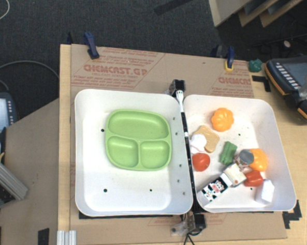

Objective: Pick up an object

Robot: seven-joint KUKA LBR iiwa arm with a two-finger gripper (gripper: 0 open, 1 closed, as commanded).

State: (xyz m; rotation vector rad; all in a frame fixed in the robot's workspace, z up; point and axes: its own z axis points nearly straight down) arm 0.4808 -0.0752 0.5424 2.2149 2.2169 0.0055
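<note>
**Toys crowded in the right-hand bin, on the side the arm reaches from**

Two shallow white bins sat side by side on a brown board covering the desk [146, 67]. The left bin [81, 141] held a pale green divided plate [138, 139], lying flat near its middle. The right bin [270, 115] held all the small things that could be picked up.

Whether the tool was released or clenched could not be told from this picture, and nothing could be said to be in its grasp.

At the far end of the right bin, an orange pumpkin-shaped toy [222, 119] stood well apart from the rest. Nearer the middle lay a tan bread-shaped piece [209, 139], with a red tomato-like ball [201, 161] just below it and a green piece [227, 153] beside that. Toward the near right corner, things were packed close together: an orange pepper-like toy [259, 159], a red piece [253, 178] and a white block [267, 192]. A small black-and-white patterned box [215, 188] lay by the near edge, its long axis slanting from near left to far right.

Since the arm comes in from the right, the right bin was the nearer one. The pumpkin looked like the likeliest target, as it had open space on all sides; the crowded corner would probably leave little room for a grasp.
</note>
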